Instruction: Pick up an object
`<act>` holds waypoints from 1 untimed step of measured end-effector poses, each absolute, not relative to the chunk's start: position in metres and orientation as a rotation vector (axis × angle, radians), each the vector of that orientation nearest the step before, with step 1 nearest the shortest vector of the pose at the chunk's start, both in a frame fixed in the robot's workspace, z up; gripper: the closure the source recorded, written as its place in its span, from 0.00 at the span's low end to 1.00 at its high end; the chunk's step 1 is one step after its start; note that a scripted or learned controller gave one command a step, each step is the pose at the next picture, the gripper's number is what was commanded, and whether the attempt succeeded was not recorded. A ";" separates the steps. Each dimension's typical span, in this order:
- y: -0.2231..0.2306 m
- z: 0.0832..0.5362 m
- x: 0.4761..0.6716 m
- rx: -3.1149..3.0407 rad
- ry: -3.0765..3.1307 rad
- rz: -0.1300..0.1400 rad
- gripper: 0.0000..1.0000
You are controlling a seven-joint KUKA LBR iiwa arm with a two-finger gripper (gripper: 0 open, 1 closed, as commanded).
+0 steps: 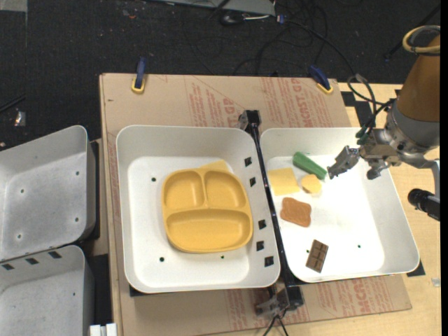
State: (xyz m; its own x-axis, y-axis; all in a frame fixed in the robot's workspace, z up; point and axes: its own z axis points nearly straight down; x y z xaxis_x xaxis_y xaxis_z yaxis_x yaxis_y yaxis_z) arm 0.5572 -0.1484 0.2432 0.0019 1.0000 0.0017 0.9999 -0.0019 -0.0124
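Observation:
The right bin (pixel 392 250) holds several small items: a green block (pixel 309 164), a pale yellow slice (pixel 282 182), a small yellow chunk (pixel 312 185), a brown toast-like piece (pixel 296 212) and a dark chocolate bar (pixel 317 256). My gripper (pixel 358 166) hovers over the upper part of this bin, just right of the green block. Its fingers (pixel 341 162) stand open with nothing between them. The left fingertip is close to the green block's right end, but I cannot tell whether it touches.
A yellow divided plate (pixel 208 210) lies in the left bin (pixel 133 187). A black divider (pixel 264 208) runs between the bins. White trays (pixel 42 187) sit off the bench at the left. Cables trail on the dark floor behind.

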 end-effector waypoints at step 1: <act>-0.148 0.250 0.560 -2.220 -2.222 0.001 0.00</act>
